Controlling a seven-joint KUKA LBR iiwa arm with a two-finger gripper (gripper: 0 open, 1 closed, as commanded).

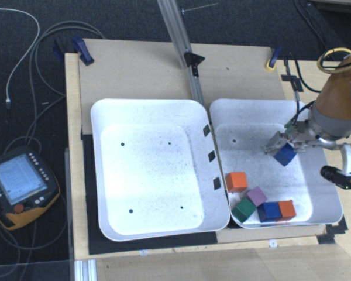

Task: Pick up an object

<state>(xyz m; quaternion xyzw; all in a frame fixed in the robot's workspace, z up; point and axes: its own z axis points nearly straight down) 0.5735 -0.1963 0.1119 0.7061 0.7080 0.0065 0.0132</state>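
A blue block (pixel 285 155), small and cube-shaped, is seen between the fingertips of the gripper (pixel 284 148), above the floor of the right bin (pixel 245 133) at about the two o'clock part of that bin. Two shallow white bins are counted on the bench (pixel 140 75), side by side.

At the far left, off the bench, a handheld control pendant (pixel 17 183) with a lit screen is seen on the dark carpet, with grey cables (pixel 29 45) looped at its twelve o'clock. The left bin (pixel 105 113) is a rounded plastic tray with a finely speckled floor.

In the right bin, five more blocks are counted, clustered at its six o'clock edge: an orange cube (pixel 237 181), a green one (pixel 244 209), a purple one (pixel 257 196), a second blue one (pixel 271 210) and a second orange one (pixel 287 209). The last four are touching or nearly touching.

The gripper is closed narrowly, its metal fingers pressed to the sides of the tilted block. Above it, the arm's orange band (pixel 339 95) is seen at the right edge.
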